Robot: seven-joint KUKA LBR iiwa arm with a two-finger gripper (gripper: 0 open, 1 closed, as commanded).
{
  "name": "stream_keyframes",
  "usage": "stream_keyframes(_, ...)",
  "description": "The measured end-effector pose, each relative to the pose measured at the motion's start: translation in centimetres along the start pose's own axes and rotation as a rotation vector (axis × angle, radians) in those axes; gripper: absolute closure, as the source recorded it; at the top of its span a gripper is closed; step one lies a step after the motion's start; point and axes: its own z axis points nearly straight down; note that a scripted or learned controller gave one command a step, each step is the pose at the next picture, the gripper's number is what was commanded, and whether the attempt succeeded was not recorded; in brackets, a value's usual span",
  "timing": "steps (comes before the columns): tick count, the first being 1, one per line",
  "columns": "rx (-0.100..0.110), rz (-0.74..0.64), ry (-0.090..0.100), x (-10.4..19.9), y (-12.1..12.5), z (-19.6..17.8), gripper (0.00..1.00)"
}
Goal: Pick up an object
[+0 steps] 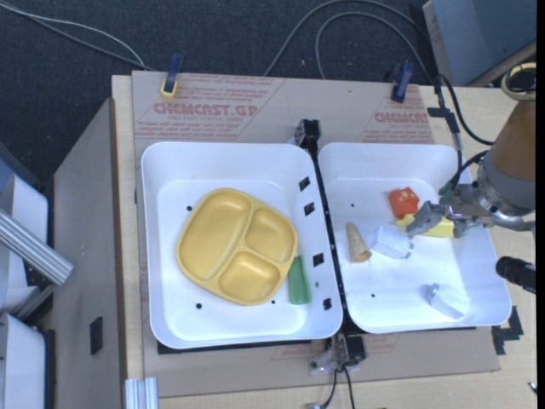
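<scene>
Two shallow white bins sit side by side on the counter (128, 228). The left bin (162, 254) carries a yellow divided tray (237, 245) near its middle, with a green block (298, 281) lying just beside the tray's right edge, close to the divider. In the right bin (477, 313), an orange-red object (404, 201) sits toward the far right part, a tan cone-shaped piece (358, 243) lies near the left wall, a clear crumpled piece (392, 244) is just beside it, and a pale grey piece (447, 298) rests near the front right corner. The tool (430, 220) hangs low over the right side of that bin, beside a yellow object (439, 227); whether it is spread or pinching, I cannot tell.
</scene>
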Motion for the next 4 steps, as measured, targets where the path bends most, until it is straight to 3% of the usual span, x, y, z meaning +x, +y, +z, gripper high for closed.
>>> stream_keyframes(1,-0.002,-0.001,0.000,0.0,0.1,-1.1,1.00)
stream_keyframes(2,-0.019,0.006,-0.012,-7.5,-0.4,-15.3,1.00)
stream_keyframes(3,-0.023,-0.002,-0.011,-7.2,-0.3,-34.8,1.00)
stream_keyframes(4,0.011,0.001,0.003,-7.6,1.3,-20.2,1.00)
